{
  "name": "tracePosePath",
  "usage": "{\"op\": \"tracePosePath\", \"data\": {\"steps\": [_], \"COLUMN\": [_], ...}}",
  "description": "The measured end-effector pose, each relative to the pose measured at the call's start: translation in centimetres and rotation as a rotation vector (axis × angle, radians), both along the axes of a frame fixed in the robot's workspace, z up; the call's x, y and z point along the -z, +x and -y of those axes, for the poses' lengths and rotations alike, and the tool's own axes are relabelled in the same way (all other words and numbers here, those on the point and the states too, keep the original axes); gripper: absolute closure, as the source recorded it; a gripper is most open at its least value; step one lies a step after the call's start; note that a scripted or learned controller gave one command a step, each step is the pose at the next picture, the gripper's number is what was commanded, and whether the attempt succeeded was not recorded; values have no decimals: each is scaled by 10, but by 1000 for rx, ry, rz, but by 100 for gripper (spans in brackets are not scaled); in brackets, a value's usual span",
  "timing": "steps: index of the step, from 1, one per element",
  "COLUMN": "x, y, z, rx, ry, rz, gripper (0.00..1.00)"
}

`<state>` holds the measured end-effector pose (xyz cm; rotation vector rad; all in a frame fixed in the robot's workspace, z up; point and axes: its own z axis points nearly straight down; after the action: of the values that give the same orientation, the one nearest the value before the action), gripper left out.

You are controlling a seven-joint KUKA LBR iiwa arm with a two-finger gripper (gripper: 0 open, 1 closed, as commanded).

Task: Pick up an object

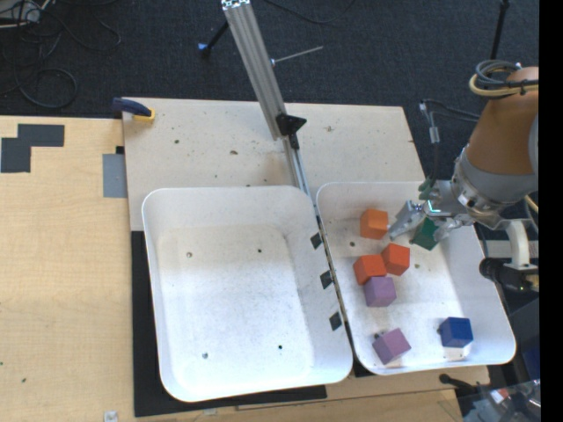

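Claw (423,228) over right bin (493,323), closed on green block (427,235).

We see two bins side by side, the right bin (493,310) holding our blocks (380,290), the gripper (420,222) above its far side, the left bin (176,236) beside it

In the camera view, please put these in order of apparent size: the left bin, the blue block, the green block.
1. Left bin, by far the largest.
2. Blue block.
3. Green block, but the gripper partly covers it, so its place after the blue one is unsure.
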<state>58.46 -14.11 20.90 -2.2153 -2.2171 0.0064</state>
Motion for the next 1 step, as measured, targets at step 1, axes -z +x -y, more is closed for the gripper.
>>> {"op": "tracePosePath", "data": {"steps": [1], "x": [-2], "y": [1], "z": [1], "rx": [1], "ry": [-1], "rz": [5], "gripper": [0]}}
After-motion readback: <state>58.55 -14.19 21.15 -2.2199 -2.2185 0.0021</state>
